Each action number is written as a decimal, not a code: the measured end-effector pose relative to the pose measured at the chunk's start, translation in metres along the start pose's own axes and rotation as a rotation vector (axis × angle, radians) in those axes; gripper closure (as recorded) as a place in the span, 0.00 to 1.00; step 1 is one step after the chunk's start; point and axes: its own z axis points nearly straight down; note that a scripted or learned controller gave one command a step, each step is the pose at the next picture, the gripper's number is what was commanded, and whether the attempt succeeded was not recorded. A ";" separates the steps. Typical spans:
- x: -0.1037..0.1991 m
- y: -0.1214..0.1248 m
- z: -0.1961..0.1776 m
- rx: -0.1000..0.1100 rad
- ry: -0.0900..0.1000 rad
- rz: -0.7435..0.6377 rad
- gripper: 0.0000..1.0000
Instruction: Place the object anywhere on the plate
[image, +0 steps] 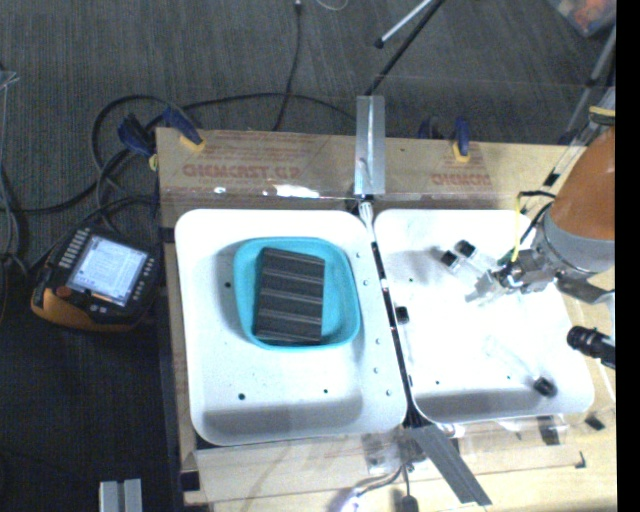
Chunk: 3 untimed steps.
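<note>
Where the floor lies dark at the far left, a pendant (100, 275) with a lit screen sits beside the bench (300, 172), its cables looping off toward the far side; two blue clamps grip the bench's far edge. The left bin (200, 390) holds a blue plate (345, 300), set a little toward the bin's far half; on the plate lies the object, a dark ribbed block (291, 294), flat and square to the plate, inside its rim on every side. A metal bar (371, 150) stands at the seam between the bins. The right bin (450, 390) carries a small dark-and-white piece (457, 252) near its far middle and another small dark piece (543, 385) at its near right corner. The gripper (492, 285) hovers over the right bin's right half, pointing left, well apart from the plate; nothing shows between its fingers, and whether they are spread or closed cannot be told. Behind it the arm (590, 215) runs off to the right.
</note>
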 end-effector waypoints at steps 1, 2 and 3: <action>0.000 0.000 0.000 0.000 0.000 0.000 0.00; -0.019 -0.058 0.005 0.004 -0.001 0.065 0.00; -0.019 -0.057 -0.232 -0.001 -0.005 0.038 0.00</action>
